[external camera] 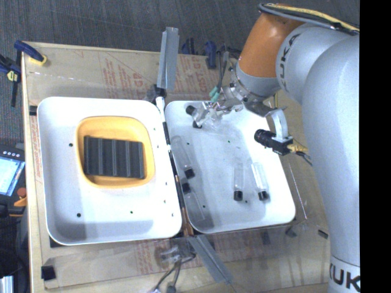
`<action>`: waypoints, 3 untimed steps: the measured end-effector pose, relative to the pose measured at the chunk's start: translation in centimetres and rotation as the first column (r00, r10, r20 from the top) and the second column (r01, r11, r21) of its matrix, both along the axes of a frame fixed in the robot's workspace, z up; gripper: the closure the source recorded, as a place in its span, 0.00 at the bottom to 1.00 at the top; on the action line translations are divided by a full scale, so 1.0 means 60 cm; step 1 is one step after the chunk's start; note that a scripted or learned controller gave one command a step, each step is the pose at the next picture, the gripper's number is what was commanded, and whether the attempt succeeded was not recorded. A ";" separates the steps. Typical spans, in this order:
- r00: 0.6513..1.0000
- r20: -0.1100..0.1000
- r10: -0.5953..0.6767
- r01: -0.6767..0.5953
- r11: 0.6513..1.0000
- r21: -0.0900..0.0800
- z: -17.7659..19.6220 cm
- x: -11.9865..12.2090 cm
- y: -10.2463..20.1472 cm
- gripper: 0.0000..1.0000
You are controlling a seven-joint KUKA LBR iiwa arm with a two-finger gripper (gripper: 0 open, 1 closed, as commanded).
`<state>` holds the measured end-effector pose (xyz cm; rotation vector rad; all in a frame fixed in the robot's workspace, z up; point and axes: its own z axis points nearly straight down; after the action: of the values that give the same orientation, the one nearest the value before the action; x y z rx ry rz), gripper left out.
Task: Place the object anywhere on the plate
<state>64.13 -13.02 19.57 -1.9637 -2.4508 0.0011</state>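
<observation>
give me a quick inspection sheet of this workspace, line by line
surface: wooden bench bearing two white bins, left bin and right bin
job's things: yellow plate with a dark ridged centre in the left bin; two clear tubes with black caps in the right bin
clutter: another clear tube along the right bin's left wall
grippers: gripper low over the right bin's far end, finger state unclear
cables: nothing seen
surroundings: blue clamps on the bench edge; a small screen at left

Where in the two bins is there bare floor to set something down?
Left bin: bare white floor below the yellow plate, toward the near wall. Right bin: bare middle strip between the left-wall tubes and the two clear tubes. Crowded at its far edge, around the gripper.
</observation>
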 end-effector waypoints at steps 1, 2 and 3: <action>0.972 -0.003 0.233 -0.233 0.973 0.001 0.001 0.008 0.072 1.00; 0.897 -0.002 0.442 -0.442 0.897 0.001 -0.007 -0.044 0.150 1.00; 0.812 -0.003 0.584 -0.584 0.812 0.002 -0.008 -0.082 0.238 1.00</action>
<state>59.21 1.28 19.11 -1.1160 -2.9325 0.0032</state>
